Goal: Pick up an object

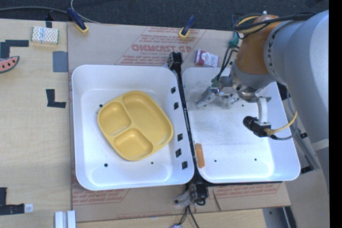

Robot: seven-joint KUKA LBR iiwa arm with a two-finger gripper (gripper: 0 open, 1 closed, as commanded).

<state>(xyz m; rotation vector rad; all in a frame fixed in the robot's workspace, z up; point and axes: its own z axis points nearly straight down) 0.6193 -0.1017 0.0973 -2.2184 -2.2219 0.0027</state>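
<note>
Left bin (85, 131): one yellow divided plate (134, 124), centred. Right bin (278, 168): small orange object (199, 155) at 8 o'clock, against the left wall; gripper (206, 99) at 11 o'clock, low over the floor, arm (288, 56) entering from 2 o'clock.

Two bins sit side by side on the desk (32, 131), the left bin (85, 168) at frame centre-left and the right bin (278, 165) at centre-right. A divided tray (134, 124) lies in the middle of the left bin. A small stick-shaped item (199, 155) lies in the right bin against its left wall, toward the lower edge. The arm (299, 56) enters from the right, its tool (206, 99) over the right bin's upper left part. A small packet (206, 58) lies just above the right bin.
</note>
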